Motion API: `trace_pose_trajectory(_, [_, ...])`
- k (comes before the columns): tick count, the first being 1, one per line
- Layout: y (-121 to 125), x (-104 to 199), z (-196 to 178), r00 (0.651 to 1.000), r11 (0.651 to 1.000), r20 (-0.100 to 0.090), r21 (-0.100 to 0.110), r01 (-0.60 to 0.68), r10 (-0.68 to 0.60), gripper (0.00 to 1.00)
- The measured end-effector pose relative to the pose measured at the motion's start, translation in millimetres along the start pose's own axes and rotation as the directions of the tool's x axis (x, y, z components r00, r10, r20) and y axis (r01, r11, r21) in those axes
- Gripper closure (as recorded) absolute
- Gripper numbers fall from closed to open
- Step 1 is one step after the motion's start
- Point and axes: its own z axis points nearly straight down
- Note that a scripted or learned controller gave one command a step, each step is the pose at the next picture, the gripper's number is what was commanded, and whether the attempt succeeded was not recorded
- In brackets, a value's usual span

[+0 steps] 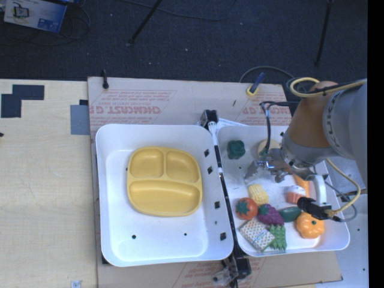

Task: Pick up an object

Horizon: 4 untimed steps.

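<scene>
While toys crowd the right bin's (pixel 342 240) near edge, the tool (pixel 262 168) hovers over bare floor; its spread is unclear.

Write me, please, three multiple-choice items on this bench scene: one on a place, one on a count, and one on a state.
1. Where does the yellow divided plate lie?
A. left bin
B. right bin
C. bench outside the bins

2. How many compartments has that plate?
A. two
B. three
C. five

3. How does the gripper stand?
A. over the left bin
B. over the right bin, near the green toy
C. outside both bins

Answers: 1 A, it sits in the left bin; 2 B, two small, one long; 3 B, it hangs above the toys.
</scene>
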Motion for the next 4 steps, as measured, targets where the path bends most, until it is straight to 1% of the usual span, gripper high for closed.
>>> trace_pose_trajectory(1, [-49.1, 47.3, 9.1, 1.0, 1.0, 0.0, -0.005, 0.001, -0.001, 0.0])
trace_pose_trajectory(2, [-69.1, 29.3, 8.8, 1.0, 1.0, -0.001, -0.005, -0.001, 0.001, 0.0])
trace_pose_trajectory(3, [-68.6, 29.5, -1.1, 1.0, 1.0, -0.004, -0.002, -0.004, 0.004, 1.0])
trace_pose_trajectory(4, [-68.7, 29.4, -1.0, 1.0, 1.0, -0.004, -0.002, -0.004, 0.004, 0.0])
